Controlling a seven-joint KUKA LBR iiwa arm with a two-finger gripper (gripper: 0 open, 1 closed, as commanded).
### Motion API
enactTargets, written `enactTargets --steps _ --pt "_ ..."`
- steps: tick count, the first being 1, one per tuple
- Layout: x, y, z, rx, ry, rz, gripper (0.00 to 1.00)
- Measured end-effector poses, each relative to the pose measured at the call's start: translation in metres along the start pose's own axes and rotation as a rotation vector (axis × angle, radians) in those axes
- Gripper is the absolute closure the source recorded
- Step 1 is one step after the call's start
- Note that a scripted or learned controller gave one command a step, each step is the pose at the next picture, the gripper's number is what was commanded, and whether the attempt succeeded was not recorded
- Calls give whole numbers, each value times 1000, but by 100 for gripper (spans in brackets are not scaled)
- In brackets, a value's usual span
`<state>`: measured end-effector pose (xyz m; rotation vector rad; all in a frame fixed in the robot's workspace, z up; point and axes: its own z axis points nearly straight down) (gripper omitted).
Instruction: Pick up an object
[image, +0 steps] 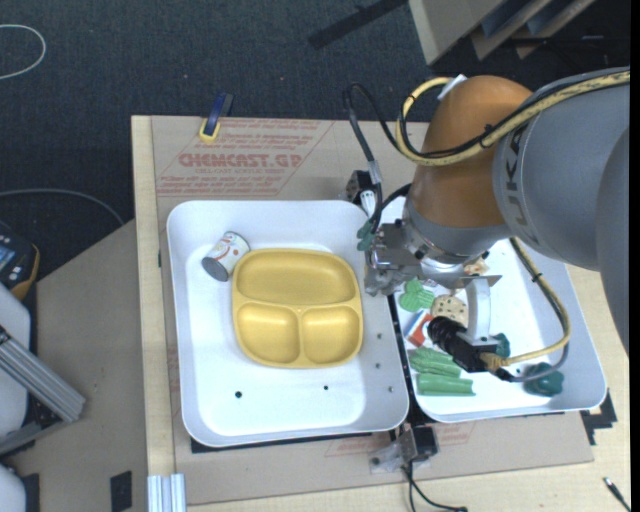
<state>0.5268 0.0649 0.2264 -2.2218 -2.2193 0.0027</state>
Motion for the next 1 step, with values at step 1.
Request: enactTargets --steps 1 --pt "-6 -4 9 1 0 0 100"
